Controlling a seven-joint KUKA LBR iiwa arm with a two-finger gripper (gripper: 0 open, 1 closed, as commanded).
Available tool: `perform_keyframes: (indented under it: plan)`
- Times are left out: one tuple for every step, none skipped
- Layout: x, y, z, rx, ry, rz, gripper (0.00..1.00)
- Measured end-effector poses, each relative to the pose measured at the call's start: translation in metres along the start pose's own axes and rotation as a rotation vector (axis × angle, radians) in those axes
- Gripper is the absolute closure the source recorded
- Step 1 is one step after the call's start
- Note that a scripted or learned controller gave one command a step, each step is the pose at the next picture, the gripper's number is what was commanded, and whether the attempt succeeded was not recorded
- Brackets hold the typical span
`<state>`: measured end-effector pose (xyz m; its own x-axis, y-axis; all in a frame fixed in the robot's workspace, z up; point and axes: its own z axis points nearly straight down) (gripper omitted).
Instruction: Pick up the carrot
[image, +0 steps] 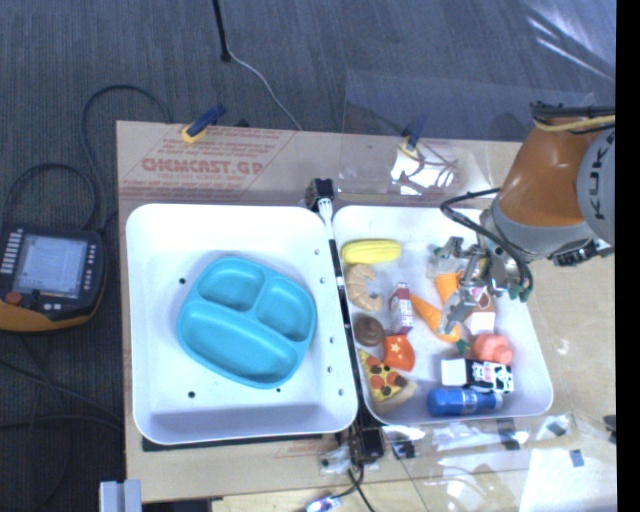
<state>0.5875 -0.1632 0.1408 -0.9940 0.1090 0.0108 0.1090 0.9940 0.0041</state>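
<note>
The arm (550, 190) enters from 3 o'clock, its orange band over the right bin's (535, 345) upper corner, wrist angled down toward 8 o'clock. The gripper (462, 297) hangs low inside that bin, fingers spread apart with nothing visibly between them. The carrot (430, 313) lies just beside the fingertips at their 8 o'clock, slanted, near the bin's centre; contact cannot be confirmed. A corn cob (371, 250) rests at the bin's 11 o'clock, a blue bottle (462, 402) at 6 o'clock. The left bin (150, 330) holds a blue divided plate (247, 320).
</note>
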Motion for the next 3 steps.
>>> perform_keyframes:
  plan:
    - [0.022,0.002,0.05,0.009,-0.025,-0.037,0.0]
    - [0.019,0.001,0.037,0.015,-0.034,-0.038,1.0]
    - [0.046,0.031,-0.057,0.004,-0.024,0.08,1.0]
